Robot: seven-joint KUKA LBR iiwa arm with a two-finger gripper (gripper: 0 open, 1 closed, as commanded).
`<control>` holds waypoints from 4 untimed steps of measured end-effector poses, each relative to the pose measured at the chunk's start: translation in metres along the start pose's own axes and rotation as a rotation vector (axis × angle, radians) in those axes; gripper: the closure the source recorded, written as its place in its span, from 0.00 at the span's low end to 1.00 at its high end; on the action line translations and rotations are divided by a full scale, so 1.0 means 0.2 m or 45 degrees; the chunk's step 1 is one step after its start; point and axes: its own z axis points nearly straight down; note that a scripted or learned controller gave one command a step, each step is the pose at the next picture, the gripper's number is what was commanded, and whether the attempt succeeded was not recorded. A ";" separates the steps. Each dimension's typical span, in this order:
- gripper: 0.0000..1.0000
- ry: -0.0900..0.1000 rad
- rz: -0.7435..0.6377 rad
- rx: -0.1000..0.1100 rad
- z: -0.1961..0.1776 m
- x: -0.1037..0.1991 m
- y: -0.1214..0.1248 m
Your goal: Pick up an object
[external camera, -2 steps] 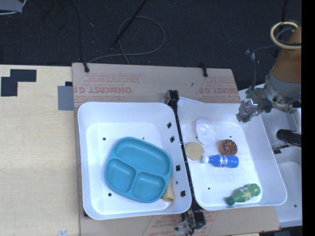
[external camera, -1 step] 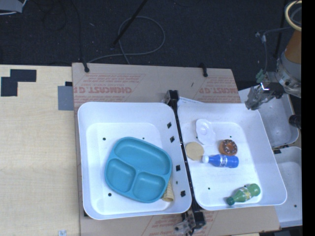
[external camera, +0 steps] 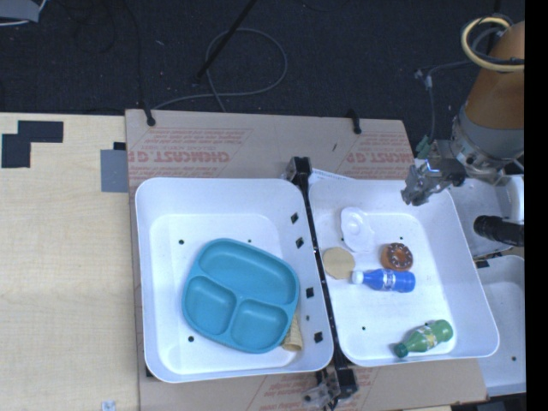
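A single fixed camera looks down on the tabletop (external camera: 60,255) from above, tilted slightly so that the far edge of the scene, with dark floor and loose cables (external camera: 248,54), runs across the top of the frame. It stands back far enough to take in both white bins whole: the left bin (external camera: 163,204) sits near the centre of the frame and the right bin (external camera: 467,315) toward the right. The arm (external camera: 497,101) enters from the upper right corner, cut off by the frame's edge. The near rim of the cardboard sheet (external camera: 257,144) under the bins meets the bottom edge.
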 end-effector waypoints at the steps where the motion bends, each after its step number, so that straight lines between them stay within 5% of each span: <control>1: 1.00 0.000 0.000 0.001 0.08 0.23 -0.06; 4: 1.00 0.000 -0.001 0.001 0.23 0.94 -0.28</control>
